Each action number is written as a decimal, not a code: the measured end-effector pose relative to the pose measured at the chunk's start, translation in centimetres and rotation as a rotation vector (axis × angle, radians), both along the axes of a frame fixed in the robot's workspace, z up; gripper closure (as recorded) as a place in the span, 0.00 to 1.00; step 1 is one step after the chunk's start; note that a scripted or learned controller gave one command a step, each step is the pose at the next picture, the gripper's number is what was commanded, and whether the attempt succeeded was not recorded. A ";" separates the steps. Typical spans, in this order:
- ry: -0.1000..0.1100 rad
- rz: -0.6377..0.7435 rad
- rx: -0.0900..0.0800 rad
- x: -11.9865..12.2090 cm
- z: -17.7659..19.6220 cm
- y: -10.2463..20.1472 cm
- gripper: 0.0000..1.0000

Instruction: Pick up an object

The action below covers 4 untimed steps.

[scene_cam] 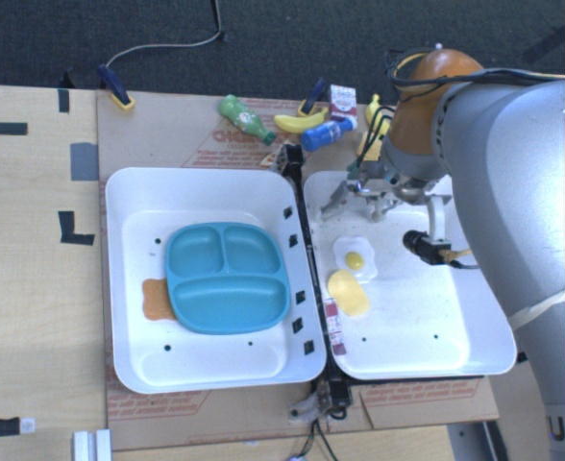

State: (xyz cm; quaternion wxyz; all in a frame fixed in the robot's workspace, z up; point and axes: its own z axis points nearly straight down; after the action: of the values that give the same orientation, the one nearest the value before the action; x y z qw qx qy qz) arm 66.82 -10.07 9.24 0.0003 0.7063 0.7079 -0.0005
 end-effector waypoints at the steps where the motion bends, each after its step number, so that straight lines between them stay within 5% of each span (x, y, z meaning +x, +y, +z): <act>1: -0.002 -0.002 -0.001 -5.6 -0.6 0.6 0.00; 2: -0.001 0.000 0.000 -0.2 1.5 -0.4 0.00; 3: -0.001 0.000 -0.001 0.0 -0.7 -0.1 0.00; 4: -0.002 -0.002 -0.001 -3.4 -0.7 0.3 0.00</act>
State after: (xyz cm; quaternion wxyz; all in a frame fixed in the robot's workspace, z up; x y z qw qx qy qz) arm 63.43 -9.72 8.59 0.0013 0.7070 0.7072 -0.0001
